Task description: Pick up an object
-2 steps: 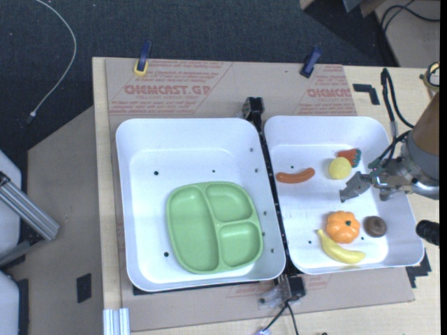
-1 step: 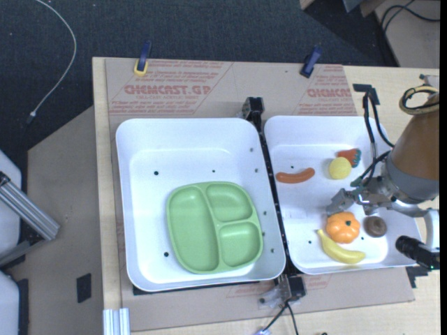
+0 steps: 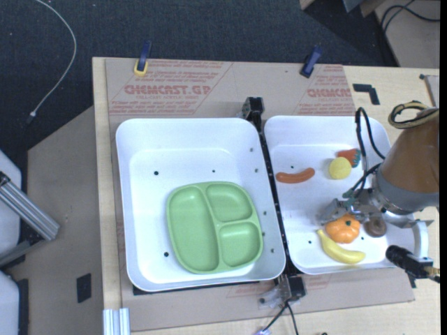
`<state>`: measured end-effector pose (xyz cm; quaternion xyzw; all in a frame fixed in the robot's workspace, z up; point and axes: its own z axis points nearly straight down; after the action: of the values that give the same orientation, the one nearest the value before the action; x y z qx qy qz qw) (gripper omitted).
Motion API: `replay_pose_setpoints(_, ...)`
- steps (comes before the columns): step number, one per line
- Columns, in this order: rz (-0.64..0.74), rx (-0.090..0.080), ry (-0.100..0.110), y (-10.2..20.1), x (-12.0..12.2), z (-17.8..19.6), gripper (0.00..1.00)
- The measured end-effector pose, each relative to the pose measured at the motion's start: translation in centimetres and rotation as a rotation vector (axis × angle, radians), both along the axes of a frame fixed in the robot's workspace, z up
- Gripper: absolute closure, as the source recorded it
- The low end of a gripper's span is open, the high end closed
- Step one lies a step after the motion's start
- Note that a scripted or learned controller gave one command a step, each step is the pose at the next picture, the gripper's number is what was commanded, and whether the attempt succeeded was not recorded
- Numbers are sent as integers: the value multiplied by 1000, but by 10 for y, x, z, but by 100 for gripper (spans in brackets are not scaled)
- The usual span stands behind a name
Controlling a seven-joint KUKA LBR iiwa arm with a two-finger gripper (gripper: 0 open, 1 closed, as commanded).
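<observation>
Nearest, a banana (image 3: 341, 250) lies along the right bin (image 3: 307, 260)'s front rim, touching an orange fruit (image 3: 343, 229). My gripper (image 3: 347, 211) hangs just above that fruit; I cannot tell its state. Farther back lie a sausage (image 3: 295, 176) and a lemon (image 3: 339, 168), open floor between.

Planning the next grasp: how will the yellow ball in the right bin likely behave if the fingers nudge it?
The yellow ball looks round and smooth, so it would probably roll away or slip. It looks like a toy, so likely light. The bin wall nearby might stop it.
</observation>
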<state>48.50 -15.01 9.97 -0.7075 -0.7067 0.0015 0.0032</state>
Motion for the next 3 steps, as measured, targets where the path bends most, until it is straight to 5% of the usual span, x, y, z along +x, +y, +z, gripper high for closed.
replay_pose_setpoints(1, 1, -1, -3, 0, 0, -16, 0)
replay_pose_setpoints(2, 1, -2, -8, 0, 1, -5, 100)
replay_pose_setpoints(3, 2, -4, -11, 1, 1, 38, 100)
